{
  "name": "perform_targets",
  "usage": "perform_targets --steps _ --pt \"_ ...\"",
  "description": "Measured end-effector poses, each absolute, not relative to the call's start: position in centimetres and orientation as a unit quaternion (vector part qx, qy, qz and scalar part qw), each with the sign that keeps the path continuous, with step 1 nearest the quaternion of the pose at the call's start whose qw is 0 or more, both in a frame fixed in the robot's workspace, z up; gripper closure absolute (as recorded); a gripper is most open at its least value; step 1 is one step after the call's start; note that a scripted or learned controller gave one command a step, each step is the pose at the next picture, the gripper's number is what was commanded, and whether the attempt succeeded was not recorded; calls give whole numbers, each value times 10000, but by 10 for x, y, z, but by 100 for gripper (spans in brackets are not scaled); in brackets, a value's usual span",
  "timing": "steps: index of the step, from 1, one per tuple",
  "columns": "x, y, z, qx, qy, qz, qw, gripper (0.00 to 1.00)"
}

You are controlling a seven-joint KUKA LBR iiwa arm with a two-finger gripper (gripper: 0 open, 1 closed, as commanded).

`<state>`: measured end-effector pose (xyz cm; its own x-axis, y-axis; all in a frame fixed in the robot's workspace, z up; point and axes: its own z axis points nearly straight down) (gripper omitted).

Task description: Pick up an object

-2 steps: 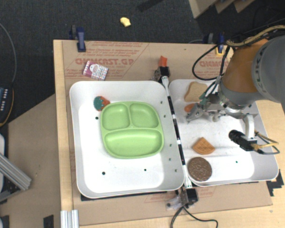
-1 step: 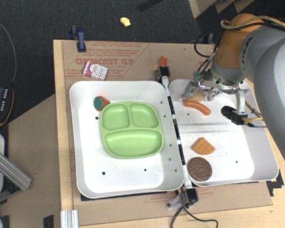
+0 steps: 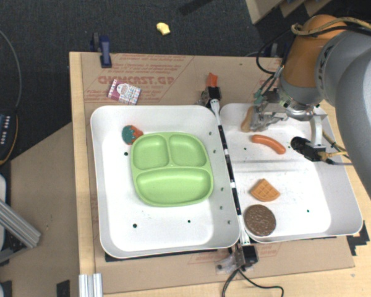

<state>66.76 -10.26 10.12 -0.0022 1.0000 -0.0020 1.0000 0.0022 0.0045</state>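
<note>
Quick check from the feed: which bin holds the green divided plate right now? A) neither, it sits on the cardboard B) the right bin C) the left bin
C: the green divided plate lies in the left bin, beside a small red-and-green object.

dark carpet floor [image 3: 43,23], cardboard-topped bench [image 3: 167,70]

Both bins [image 3: 111,184] are white, the left one carrying a pale green divided plate [image 3: 170,169] with a teal-and-red object [image 3: 132,133] at its ten o'clock, the right one an orange-red sausage [image 3: 268,143], an orange waffle [image 3: 264,191] and what looks like a dark brown patty [image 3: 260,220].
</note>
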Motion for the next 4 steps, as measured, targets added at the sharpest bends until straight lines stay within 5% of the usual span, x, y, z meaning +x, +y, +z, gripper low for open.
perform_targets --steps 1,3,4 --pt "667 -103 100 7062 7080 3 18 0" --pt "666 -99 85 7074 7069 -4 6 0" --pt "667 -98 96 7068 7074 2 14 100"
